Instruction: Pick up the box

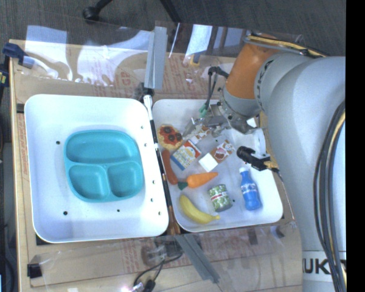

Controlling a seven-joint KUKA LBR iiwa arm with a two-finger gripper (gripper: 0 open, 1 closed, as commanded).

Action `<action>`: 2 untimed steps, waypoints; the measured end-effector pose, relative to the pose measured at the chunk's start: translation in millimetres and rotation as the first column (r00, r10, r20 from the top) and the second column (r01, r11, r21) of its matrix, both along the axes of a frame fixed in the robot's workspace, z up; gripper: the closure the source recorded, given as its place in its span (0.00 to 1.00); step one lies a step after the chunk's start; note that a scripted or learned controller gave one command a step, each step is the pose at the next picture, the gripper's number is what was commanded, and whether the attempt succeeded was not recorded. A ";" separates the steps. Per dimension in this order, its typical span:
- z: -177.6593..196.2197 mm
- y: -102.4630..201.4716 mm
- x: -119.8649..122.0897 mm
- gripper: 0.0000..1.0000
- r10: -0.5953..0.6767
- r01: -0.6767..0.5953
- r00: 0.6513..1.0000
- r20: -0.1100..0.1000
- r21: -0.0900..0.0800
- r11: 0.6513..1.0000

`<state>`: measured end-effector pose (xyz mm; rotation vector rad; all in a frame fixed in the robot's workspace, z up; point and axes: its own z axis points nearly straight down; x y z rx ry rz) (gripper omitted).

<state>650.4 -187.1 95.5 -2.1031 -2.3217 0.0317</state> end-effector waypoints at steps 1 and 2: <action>-3.7 31.5 -56.1 0.00 0.059 -0.059 0.998 0.017 0.009 0.998; 6.5 30.9 -55.7 1.00 0.063 -0.063 0.998 0.016 0.008 0.998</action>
